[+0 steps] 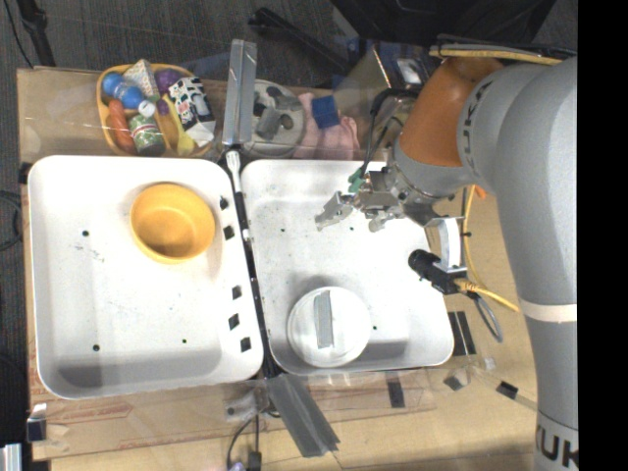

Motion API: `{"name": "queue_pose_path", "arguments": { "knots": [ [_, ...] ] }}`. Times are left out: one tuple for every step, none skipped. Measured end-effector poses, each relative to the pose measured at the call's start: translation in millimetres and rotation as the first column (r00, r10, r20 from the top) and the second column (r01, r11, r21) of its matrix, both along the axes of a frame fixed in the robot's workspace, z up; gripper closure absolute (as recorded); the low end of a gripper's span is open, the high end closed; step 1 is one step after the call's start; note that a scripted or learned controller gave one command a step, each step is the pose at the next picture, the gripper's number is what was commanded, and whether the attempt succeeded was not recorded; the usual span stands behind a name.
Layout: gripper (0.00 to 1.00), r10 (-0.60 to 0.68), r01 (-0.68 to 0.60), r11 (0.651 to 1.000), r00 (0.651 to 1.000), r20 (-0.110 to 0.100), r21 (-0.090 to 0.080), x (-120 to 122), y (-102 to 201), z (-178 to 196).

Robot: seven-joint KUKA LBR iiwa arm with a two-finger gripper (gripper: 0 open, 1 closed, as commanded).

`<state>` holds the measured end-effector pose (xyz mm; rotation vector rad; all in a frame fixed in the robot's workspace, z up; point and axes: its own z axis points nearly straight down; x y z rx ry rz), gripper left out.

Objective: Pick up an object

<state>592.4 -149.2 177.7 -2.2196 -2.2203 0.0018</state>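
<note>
Fingers (336, 210) spread open on the gripper (355, 212), holding nothing, poised above the right bin (285, 180) toward its far edge. Nothing lifted yet: white lid (328, 326) lying flat by that bin's near edge, yellow bowl (174, 223) in the left bin (59, 292). Hard to tell gripper height above the floor.

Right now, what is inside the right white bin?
The right white bin holds a round white lid with a grey handle near its front edge. The grey arm's pincer hangs over the bin's back part. What lies under the lid is covered.
</note>
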Motion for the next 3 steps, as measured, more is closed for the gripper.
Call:
{"name": "queue_pose_path", "arguments": {
  "knots": [
    [0.00,0.052,-0.052,0.999,0.999,-0.004,0.001,-79,47,-45],
    [0.00,0.112,-0.112,0.994,0.994,-0.001,0.001,-86,48,-87],
    [1.00,0.114,-0.114,0.993,0.993,0.002,0.000,-84,47,-76]
  ]
}}
